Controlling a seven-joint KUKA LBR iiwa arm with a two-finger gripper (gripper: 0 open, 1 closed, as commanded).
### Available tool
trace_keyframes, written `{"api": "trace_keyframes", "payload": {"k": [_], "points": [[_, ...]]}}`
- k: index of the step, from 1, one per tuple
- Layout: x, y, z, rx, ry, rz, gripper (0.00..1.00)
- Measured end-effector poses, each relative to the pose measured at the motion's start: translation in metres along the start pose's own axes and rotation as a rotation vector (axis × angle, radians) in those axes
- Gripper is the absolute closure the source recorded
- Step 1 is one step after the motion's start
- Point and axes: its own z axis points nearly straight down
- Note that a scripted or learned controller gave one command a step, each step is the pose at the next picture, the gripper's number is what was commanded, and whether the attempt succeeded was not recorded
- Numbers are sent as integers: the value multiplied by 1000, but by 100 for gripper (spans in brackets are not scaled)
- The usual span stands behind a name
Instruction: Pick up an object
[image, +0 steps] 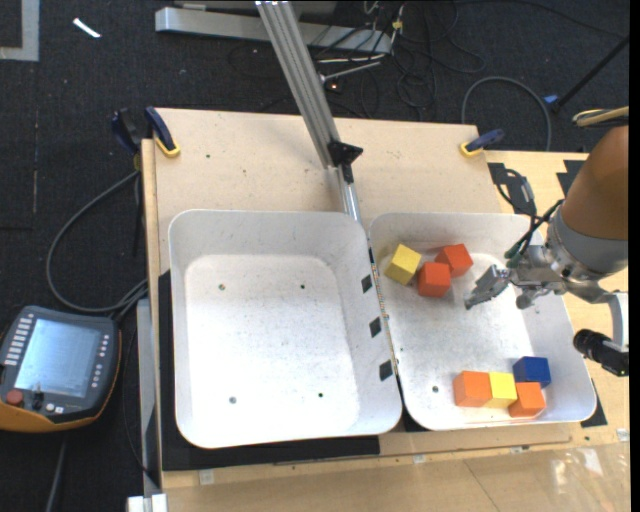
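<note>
Camera view: arm (600, 200) low over right bin (560, 330), jaws' state unclear.

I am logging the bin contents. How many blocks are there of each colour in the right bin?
Yellow blocks: 2
Orange blocks: 2
Red-orange blocks: 2
Blue block: 1
Total: 7, all in the right bin.
</note>
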Motion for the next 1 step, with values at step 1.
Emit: {"api": "trace_keyframes", "payload": {"k": [1], "points": [[-10,70,55,-1,-1,-4,0]]}}
